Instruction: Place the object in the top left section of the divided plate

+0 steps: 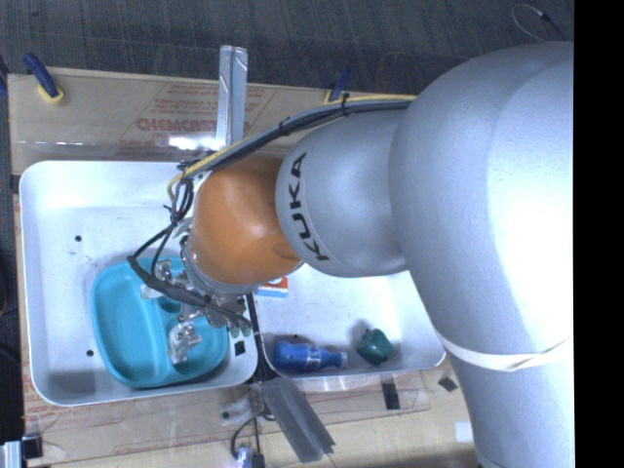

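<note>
Divided plate (122, 330) lay beneath my gripper (190, 334); whether it held anything I couldn't tell. Placing seemed underway; next, confirm the section.

We see a grey arm (458, 193) with a glossy orange band (239, 227) above the wrist and black lettering on the grey shell. The divided plate (127, 330) is turquoise, lying in a white left bin (49, 261). In the white right bin (409, 310) we see a blue bottle-like object (304, 356) and a dark green object (374, 344), with a small orange and white scrap (276, 284) near the arm. The table (127, 115) is tan with faded red print, and blue clips (41, 74) sit at its edge
</note>
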You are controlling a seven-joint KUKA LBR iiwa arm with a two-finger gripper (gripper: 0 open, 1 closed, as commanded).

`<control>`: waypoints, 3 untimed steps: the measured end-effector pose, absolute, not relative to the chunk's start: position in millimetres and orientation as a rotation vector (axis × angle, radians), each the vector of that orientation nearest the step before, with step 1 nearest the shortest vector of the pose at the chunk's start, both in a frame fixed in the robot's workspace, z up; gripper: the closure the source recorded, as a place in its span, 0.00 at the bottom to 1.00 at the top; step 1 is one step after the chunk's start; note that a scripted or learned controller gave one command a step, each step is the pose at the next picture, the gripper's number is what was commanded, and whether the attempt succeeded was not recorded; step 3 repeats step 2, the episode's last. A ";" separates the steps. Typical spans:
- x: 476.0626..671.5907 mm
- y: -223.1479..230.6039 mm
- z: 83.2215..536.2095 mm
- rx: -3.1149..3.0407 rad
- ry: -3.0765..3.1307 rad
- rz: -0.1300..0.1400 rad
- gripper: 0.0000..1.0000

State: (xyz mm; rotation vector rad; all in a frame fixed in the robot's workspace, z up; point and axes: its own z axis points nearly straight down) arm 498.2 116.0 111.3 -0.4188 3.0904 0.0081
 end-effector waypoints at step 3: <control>542.1 36.6 217.8 -0.576 3.086 0.000 0.00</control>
